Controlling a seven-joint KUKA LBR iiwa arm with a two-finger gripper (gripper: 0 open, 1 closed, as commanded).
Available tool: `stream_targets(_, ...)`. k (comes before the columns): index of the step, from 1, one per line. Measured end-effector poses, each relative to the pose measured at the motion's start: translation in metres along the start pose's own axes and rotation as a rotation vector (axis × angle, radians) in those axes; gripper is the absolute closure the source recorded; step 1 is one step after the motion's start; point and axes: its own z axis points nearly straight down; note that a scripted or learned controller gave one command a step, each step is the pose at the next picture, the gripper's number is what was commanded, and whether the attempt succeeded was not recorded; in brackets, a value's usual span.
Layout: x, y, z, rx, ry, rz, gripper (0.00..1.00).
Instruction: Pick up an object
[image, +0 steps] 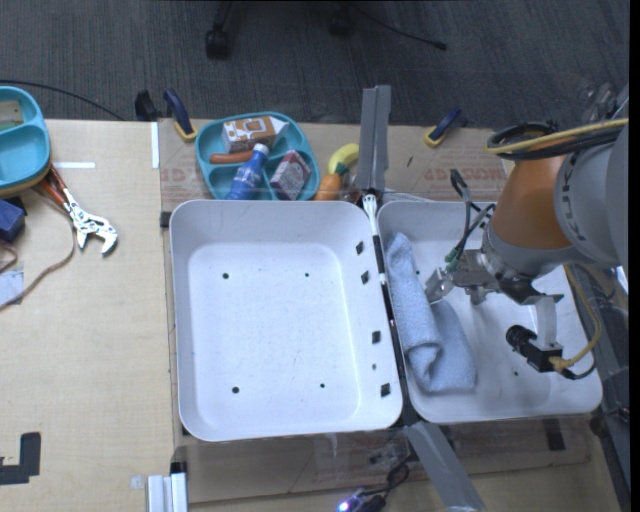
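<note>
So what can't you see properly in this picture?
- Gripper: in the camera view the arm's own wrist covers its fingers, so open or shut is unclear.
- Blue cloth in the right bin: whether the gripper touches it is hidden.
- Teal tray: its small items are too tiny to name.

Two white bins of smooth, faintly speckled plastic sit on a pale matt wooden bench. In the bin right of the metal divider bar, a soft light-blue cloth lies rumpled, its nap matt. Above it, the arm's orange band shows a satin sheen. Far left of the bar, a bright metal wrench glints beside a glossy teal plastic tray.
</note>
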Motion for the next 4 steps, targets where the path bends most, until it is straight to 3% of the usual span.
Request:
stream_targets(1, -0.001, 0.000, -0.009, 0.000, 0.000, 0.004, 1.00)
stream_targets(2, -0.002, 0.000, -0.009, 0.000, 0.000, 0.004, 0.00)
stream_targets(3, -0.074, -0.049, -0.056, 0.000, -0.001, 0.003, 0.00)
stream_targets(4, -0.013, 0.006, 0.001, 0.001, 0.000, 0.136, 0.00)
